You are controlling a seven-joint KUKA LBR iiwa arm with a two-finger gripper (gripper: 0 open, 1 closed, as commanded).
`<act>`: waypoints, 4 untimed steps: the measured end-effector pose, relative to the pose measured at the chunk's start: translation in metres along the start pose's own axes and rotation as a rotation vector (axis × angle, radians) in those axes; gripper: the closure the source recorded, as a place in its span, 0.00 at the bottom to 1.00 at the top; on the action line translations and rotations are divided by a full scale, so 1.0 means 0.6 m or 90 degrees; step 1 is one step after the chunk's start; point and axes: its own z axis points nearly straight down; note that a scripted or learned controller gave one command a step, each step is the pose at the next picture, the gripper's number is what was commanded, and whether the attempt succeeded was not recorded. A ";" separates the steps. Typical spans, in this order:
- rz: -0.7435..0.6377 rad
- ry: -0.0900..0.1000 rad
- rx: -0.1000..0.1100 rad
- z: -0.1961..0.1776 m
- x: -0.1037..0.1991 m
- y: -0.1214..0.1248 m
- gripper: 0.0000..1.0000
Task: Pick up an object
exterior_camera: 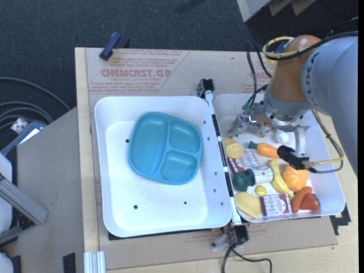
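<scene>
The right white bin (335, 198) holds a pile of toy foods: an orange carrot (266, 149), a yellow corn piece (233, 150), a banana (278, 178), an orange fruit (296, 178), a red piece (305, 201), a green item (243, 180), a pale yellow lump (248, 205) and a small red-and-white box (276, 205). My gripper (251, 124) hangs low over the far left part of this bin, just beyond the corn and the carrot. I see nothing held in it.
The left white bin (108, 152) holds a blue divided plate (166, 148). A black divider rail (219, 147) runs between the bins. A blue clip (110, 46) lies on the bench's far left corner. The arm's grey body (335, 73) overhangs the right bin's far side.
</scene>
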 end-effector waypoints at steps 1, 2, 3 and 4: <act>0.000 0.001 -0.001 -0.017 0.001 0.001 1.00; 0.000 0.001 -0.001 -0.017 0.001 0.001 0.00; 0.001 0.001 -0.002 -0.034 0.001 0.001 1.00; 0.001 0.001 -0.003 -0.050 0.001 0.002 1.00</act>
